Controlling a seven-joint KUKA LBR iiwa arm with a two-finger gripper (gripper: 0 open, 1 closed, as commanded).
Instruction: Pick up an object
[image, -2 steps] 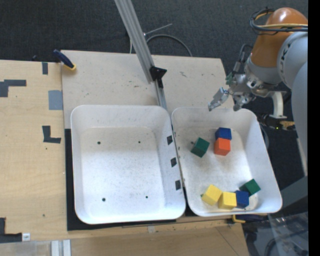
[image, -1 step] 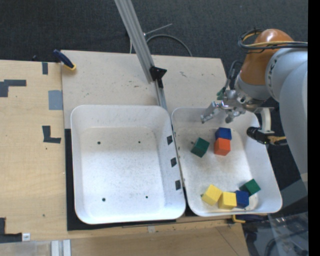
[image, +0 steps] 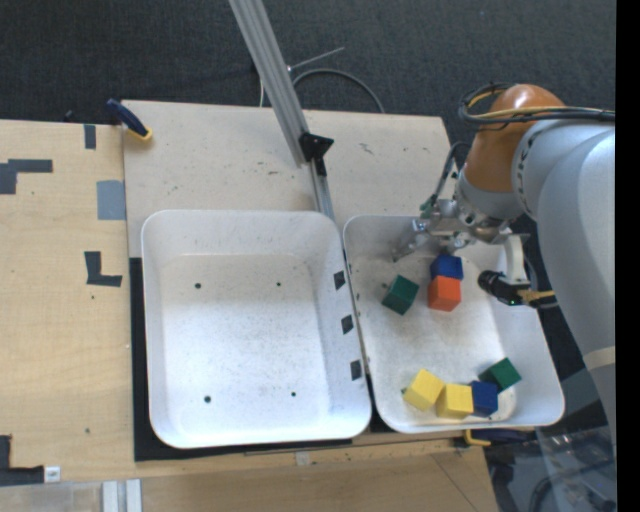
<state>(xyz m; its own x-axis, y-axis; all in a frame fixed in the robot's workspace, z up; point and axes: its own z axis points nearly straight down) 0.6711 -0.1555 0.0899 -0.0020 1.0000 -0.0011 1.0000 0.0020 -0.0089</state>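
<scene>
- The grey arm (image: 560, 160) with its orange band reaches in from the right and hangs over the far end of the right bin (image: 530, 400); I judge this the approach step, with nothing lifted yet.
- The left bin (image: 245, 240) sits just beside it.
- The gripper (image: 432, 232) hovers near the right bin's far rim; whether it is apart or together I cannot tell.
- The nearest candidates are an orange block (image: 444, 293) touching a blue block (image: 447, 267), and a dark green cube (image: 400, 295) just beside them, tilted.
- Next, I reckon, it must centre over one block and descend.
- Well apart, at the near rim, cluster two yellow blocks (image: 425, 388), a blue one and a green one.
</scene>
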